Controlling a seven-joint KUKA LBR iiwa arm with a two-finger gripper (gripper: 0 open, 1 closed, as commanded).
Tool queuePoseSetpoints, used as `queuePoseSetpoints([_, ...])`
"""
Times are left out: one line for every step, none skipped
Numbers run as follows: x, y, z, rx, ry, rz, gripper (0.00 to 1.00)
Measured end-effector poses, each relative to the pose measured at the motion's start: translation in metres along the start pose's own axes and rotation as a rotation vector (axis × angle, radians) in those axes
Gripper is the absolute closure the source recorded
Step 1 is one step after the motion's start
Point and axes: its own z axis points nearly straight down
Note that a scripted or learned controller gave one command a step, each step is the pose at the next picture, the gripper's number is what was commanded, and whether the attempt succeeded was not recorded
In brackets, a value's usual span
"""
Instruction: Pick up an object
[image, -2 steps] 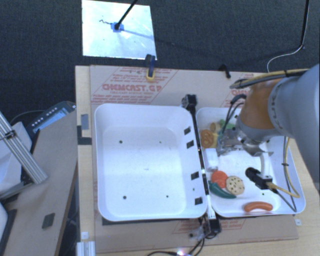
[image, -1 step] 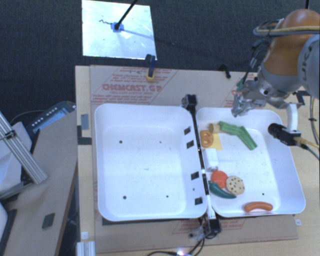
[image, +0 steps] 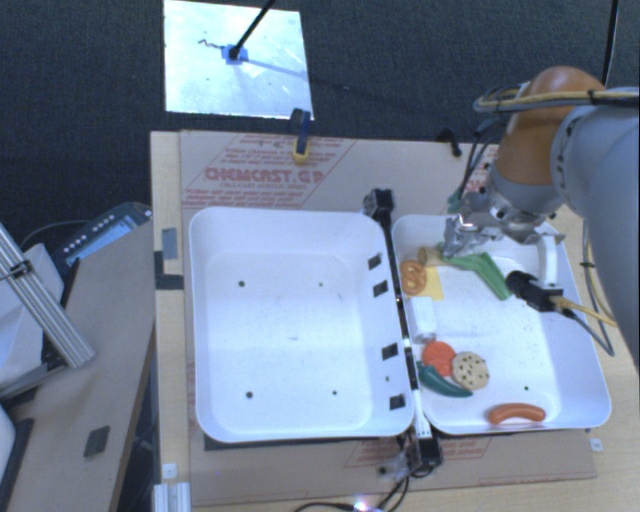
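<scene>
Right bin (image: 590, 400): green piece (image: 487, 270) lies just beneath the tool (image: 460, 240).

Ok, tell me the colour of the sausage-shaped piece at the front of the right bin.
Orange-red sausage, clearest in the camera view.

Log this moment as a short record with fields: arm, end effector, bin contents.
arm: reaches in from the right over the right bin
end effector: low at the right bin's back, beside a green piece
right bin contents: pretzel, cookie, tomato slice, sausage, green pepper
left bin: white, shallow
</scene>
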Motion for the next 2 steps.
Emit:
queuePoseSetpoints([0.008,0.007,-0.286,-0.025,-0.003,-0.004,1.0])
queuePoseSetpoints([0.084,-0.015,-0.189,0.003,0.003,-0.008,1.0])
